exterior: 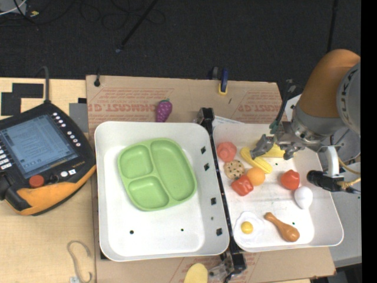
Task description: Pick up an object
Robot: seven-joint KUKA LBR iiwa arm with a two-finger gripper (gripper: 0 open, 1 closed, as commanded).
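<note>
My gripper (274, 148) hangs low over the far part of the right bin (330, 229), fingers spread apart, so it is open. A yellow toy piece (275, 152) lies under and between the fingertips; no grip on it is visible. Just left of it is a yellow corn-like toy (259, 163). Around these lie an orange (255, 176), a red pepper (242, 186), a cookie (234, 169), a pink round fruit (227, 151), a red tomato (289, 180), a white egg (303, 197), a fried egg (247, 226) and a drumstick (281, 227).
The left bin (112, 217) holds a green divided plate (156, 173). Purple grapes (164, 109) lie on the cardboard behind it, and a yellow lemon (195, 272) sits at the front edge. A teach pendant (41, 152) rests on the bench at the left.
</note>
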